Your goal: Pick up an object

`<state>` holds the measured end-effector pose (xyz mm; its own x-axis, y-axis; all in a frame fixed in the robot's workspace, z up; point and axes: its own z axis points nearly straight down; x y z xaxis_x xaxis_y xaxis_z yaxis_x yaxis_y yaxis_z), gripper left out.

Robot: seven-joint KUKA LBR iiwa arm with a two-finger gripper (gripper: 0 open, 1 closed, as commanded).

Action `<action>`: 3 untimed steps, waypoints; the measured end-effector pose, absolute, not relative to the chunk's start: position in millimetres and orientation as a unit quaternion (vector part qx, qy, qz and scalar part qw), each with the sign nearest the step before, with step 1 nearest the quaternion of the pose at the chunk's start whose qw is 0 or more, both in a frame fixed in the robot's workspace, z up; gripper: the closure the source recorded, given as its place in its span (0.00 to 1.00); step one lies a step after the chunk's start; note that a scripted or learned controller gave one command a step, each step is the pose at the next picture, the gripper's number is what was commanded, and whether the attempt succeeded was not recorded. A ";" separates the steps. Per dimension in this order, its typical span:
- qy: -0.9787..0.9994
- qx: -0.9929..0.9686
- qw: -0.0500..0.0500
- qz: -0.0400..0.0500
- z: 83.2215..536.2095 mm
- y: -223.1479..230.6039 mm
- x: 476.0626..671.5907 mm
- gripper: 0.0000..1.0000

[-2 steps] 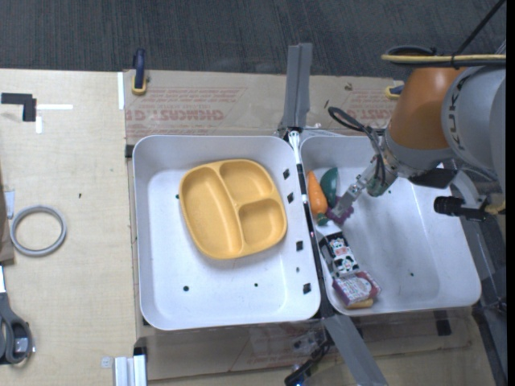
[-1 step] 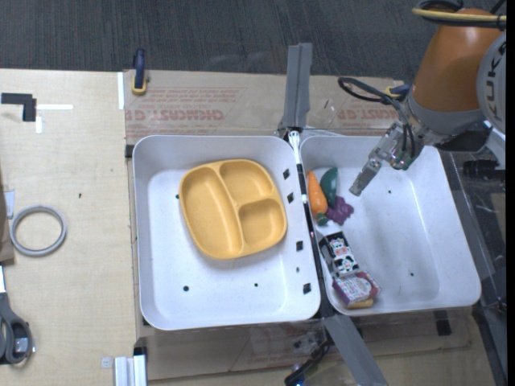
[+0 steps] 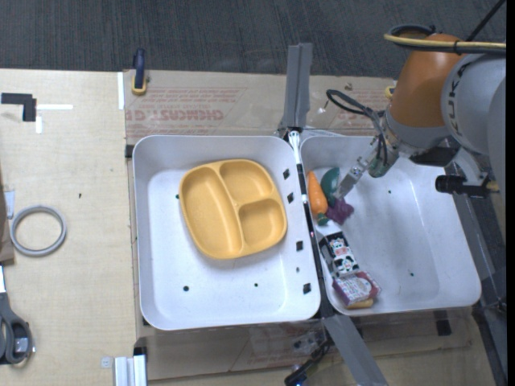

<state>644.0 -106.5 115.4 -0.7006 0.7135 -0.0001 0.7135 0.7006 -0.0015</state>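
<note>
The gripper (image 3: 348, 182) hangs near the right bin's (image 3: 418, 240) left wall, above the carrot (image 3: 317, 195) and purple toy (image 3: 341, 211); its opening I cannot tell. The bin's right half lies open.

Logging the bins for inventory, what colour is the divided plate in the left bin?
Yellow-orange all over; the divided plate shows clearly in the camera view.

worktop (image 3: 72, 135): two bins side by side | left bin (image 3: 161, 280): divided plate (image 3: 233, 207) in middle | right bin (image 3: 418, 256): carrot (image 3: 317, 195), purple piece (image 3: 341, 211), carton (image 3: 340, 253), packet (image 3: 356, 290) along left wall, back to front | pincer (image 3: 352, 177) just behind purple piece | tape ring (image 3: 36, 230), scissors (image 3: 14, 336) far left on worktop
</note>
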 end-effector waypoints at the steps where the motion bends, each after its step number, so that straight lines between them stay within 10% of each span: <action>1: -0.912 -0.411 -0.002 0.000 145.0 -113.9 637.6 0.00; 2: -0.856 -0.517 0.000 0.000 106.1 -101.3 627.1 0.00; 3: -0.752 -0.659 -0.001 0.001 92.2 -102.7 659.0 0.00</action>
